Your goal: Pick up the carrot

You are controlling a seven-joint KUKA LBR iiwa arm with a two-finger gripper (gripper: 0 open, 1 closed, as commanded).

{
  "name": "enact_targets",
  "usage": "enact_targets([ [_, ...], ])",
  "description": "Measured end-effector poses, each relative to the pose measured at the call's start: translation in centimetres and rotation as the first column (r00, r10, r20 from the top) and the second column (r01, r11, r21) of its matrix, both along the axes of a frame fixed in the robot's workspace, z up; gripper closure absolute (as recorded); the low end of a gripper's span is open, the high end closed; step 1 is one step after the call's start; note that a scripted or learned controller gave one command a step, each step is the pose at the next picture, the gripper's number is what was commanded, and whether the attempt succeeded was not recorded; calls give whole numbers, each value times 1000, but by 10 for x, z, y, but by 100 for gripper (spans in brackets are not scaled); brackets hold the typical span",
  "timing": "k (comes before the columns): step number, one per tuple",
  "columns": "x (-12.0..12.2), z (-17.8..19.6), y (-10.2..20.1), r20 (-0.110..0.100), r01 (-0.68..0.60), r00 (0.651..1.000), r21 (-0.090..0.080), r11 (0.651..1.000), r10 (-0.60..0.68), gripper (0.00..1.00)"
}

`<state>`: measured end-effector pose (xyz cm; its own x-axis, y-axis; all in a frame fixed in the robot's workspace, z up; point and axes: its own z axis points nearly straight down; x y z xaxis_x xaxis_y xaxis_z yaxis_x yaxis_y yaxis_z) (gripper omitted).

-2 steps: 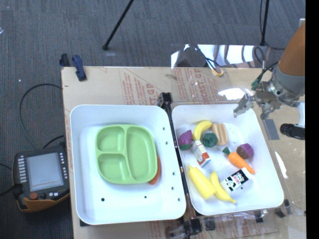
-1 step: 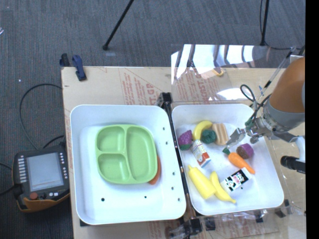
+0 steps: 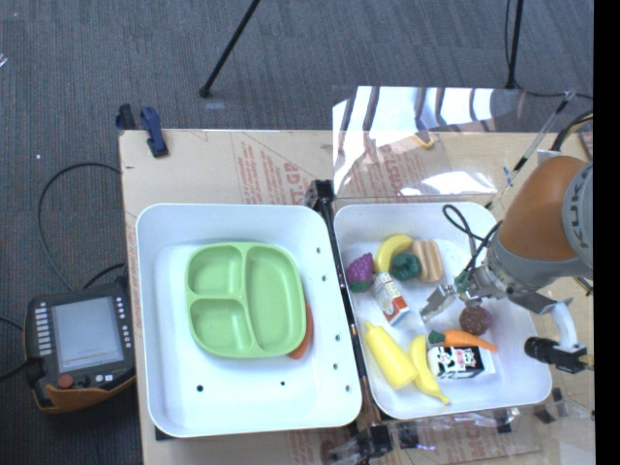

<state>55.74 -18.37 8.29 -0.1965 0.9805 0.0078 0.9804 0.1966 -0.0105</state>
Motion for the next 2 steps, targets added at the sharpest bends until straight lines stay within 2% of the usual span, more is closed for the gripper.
enact_targets([
  [1,-72,3,-27,2,132,991,2,991,-132,0],
  [2,-80,3,-22,8,-160,987,0,987,160,0],
])
